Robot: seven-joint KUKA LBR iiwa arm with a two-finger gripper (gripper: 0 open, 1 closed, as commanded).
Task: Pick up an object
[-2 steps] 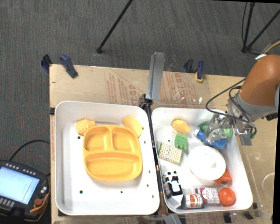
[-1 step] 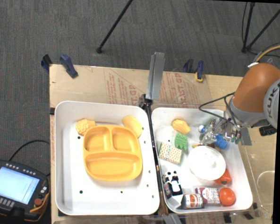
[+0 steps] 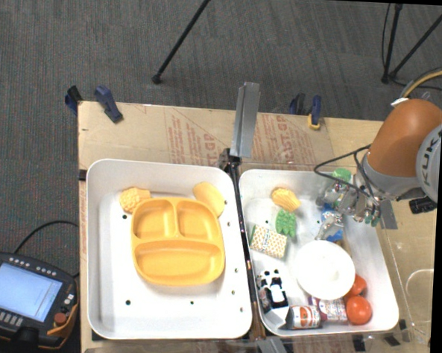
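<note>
My gripper [image 3: 333,216] hangs over the upper right part of the right bin [image 3: 388,283], below the orange wrist band [image 3: 404,138]. Right under it lies a small blue object [image 3: 333,231], and I cannot tell whether the two touch. Left of the gripper are a yellow corn-like piece [image 3: 285,199], a green block [image 3: 285,223] and a patterned box [image 3: 268,241]. A white round plate [image 3: 325,269] sits just below the gripper. A green item [image 3: 342,174] peeks out behind the wrist.
Along the right bin's front lie a black-and-white toy [image 3: 274,289], a can on its side [image 3: 313,316] and two red tomatoes [image 3: 358,309]. The left bin [image 3: 99,276] holds a yellow divided plate [image 3: 177,242]. A metal post [image 3: 245,125] stands between the bins.
</note>
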